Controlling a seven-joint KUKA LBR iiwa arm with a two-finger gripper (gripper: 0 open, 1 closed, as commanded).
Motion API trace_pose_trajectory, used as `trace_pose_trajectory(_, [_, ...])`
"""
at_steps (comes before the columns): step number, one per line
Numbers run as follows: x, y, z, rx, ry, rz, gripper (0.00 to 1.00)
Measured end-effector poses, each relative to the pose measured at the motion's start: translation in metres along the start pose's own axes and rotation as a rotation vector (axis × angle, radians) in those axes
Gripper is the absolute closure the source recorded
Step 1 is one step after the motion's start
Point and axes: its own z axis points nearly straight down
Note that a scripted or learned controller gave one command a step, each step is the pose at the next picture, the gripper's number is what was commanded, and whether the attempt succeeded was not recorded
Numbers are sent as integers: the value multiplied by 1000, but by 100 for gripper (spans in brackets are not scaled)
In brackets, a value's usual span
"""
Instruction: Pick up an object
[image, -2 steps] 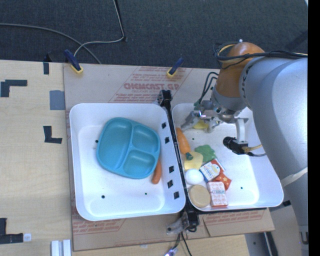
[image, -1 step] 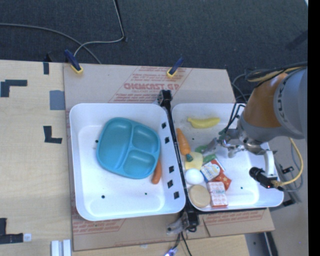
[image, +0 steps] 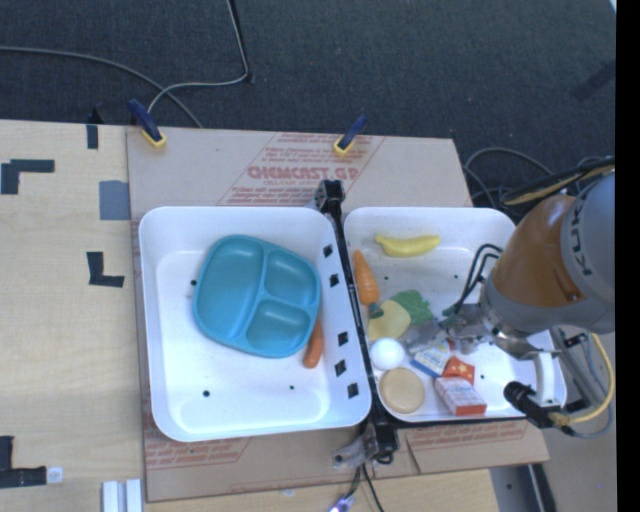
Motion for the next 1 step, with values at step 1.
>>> trace_pose_trajectory(1, [18, 72, -135, 2, 0, -1, 0])
